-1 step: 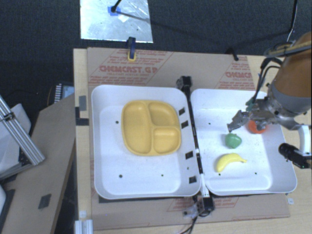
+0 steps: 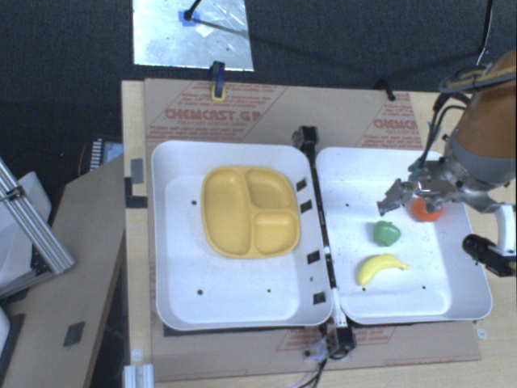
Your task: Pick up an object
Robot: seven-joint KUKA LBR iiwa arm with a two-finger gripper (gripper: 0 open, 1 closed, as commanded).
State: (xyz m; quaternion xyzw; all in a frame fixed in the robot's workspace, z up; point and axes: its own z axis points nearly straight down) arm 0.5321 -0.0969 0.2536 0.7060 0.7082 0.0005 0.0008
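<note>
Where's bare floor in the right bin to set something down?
Right bin: bare along the far wall and the near strip below the banana. Crowded mid-right, where the gripper, orange object and green object cluster.

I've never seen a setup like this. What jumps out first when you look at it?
Probably the big yellow plastic divided plate lying in the left white bin. Next, the grey robot arm with its orange band reaching in from the right, its tool over the right white bin, where a yellow toy banana, a small green toy and an orange toy sit.
</note>
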